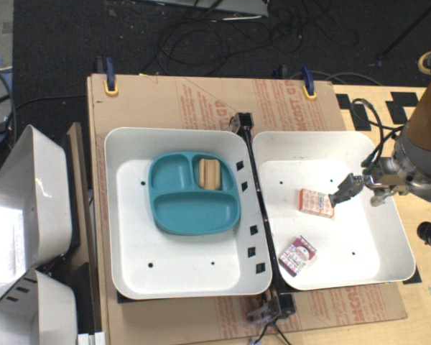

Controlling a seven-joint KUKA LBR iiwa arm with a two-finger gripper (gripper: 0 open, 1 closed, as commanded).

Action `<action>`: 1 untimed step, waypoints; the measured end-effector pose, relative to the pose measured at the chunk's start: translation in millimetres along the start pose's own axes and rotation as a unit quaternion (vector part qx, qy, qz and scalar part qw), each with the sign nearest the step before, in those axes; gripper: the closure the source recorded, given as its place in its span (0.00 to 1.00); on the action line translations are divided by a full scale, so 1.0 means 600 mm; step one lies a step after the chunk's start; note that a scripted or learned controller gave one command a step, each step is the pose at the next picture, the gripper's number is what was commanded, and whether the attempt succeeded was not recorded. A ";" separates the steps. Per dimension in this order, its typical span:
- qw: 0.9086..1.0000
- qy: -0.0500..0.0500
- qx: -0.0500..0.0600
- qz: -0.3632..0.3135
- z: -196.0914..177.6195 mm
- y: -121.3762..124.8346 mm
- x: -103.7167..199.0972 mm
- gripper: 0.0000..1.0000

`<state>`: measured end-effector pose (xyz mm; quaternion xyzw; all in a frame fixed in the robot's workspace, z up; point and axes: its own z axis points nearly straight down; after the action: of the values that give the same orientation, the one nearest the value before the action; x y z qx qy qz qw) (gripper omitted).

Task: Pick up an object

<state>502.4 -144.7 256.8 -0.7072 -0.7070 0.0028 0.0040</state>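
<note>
nothing is lifted yet: the small flat red-and-white packet [316, 202] lies on the floor of the right white bin [388, 264], with the arm's dark two-finger gripper [343, 191] just beside its right edge. i cannot tell how the gripper stands. closing on the packet and raising it remain, by my reading.

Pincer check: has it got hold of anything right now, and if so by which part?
Cannot be told. The pincer sits at the right edge of the small red-and-white box in the right bin, but no grip is visible.
</note>
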 end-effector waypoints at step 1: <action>1.000 -0.001 -0.005 -0.001 -0.007 0.003 0.000 0.00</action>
<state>504.3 -144.5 261.0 -0.7065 -0.7077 0.0002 0.0002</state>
